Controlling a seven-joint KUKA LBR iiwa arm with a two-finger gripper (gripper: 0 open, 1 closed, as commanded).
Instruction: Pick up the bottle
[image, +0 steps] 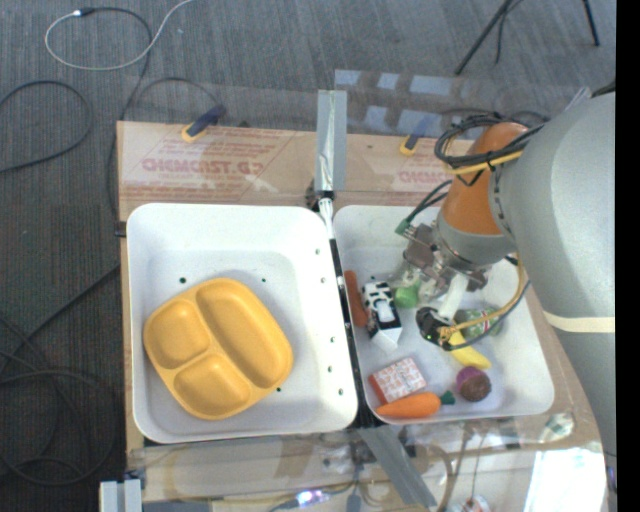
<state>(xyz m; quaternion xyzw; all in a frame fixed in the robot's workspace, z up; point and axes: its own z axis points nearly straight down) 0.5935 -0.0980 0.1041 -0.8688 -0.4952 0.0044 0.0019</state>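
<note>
A small black-and-white bottle-like item (380, 308) stands in the right bin (520, 395), near its left wall. My gripper (428, 288) hangs low over the middle of that bin, just right of this item. A small green object (407, 296) sits right against the gripper's left side, and I cannot make out whether it is held. To the gripper's right, partly under the wrist, lies a small thing with a green and red label (480, 322); it is too hidden to tell what it is.
Also in the right bin are an orange-red stick (352, 298) along the left wall, a red-and-white box (398, 378), a carrot (408, 405), a dark red ball (473, 384) and a yellow piece (470, 357). The left bin (160, 230) holds a yellow divided plate (218, 345).
</note>
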